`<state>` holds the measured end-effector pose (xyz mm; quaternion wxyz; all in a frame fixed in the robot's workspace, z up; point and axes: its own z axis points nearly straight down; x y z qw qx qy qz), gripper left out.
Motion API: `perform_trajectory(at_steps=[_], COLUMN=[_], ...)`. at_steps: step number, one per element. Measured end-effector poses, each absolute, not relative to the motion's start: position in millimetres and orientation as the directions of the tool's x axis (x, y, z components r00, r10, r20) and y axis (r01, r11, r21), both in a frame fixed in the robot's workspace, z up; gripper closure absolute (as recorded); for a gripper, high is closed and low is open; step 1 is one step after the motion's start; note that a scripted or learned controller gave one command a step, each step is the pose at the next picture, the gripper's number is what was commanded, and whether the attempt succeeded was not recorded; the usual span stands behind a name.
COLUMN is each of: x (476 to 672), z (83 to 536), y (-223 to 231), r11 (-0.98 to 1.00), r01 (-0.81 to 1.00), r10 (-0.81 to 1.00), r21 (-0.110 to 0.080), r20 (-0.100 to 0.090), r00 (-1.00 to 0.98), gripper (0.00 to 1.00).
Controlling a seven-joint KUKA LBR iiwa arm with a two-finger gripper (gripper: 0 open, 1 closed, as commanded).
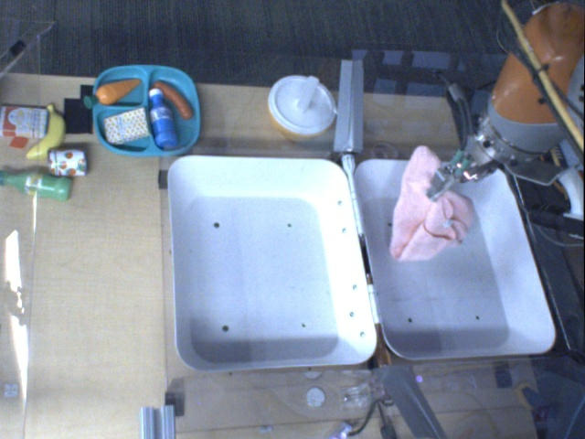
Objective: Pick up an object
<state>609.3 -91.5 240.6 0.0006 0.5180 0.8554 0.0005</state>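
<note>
Pink cloth (428, 210) lies crumpled in the right bin (475, 327), in its upper half, toward the back wall; the left bin (265, 263) sits just beside it, the two sharing a grey divider (347, 108) at the back; both rest on a pale wooden bench (82, 291), with dark carpet (228, 16) beyond the far edge; on the bench's left side stand a blue divided tray (187, 94) of toy food, a banana (47, 135), a small can (68, 162) and a green bottle (37, 185), and a white lidded bowl (303, 106) sits behind the bins; the cloth's long axis runs from its narrow upper end down to a wider bunched lower end, leaning slightly leftward; the gripper (445, 179) reaches in from the right and hangs at the cloth's upper right part, its tips against the fabric; whether its fingers are spread or closed I cannot tell, since they are small and blurred against the folds; the arm's orange band (539, 62) is cut off by the frame's upper right.
</note>
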Motion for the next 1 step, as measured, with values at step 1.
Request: perform_trajectory(at_steps=[1], x=[651.5], z=[184.3], y=[-44.8], r11=[0.521], r01=[0.854], r10=[0.854], r21=[0.003], r20=[-0.002], r00=[-0.521], gripper=[1.0])
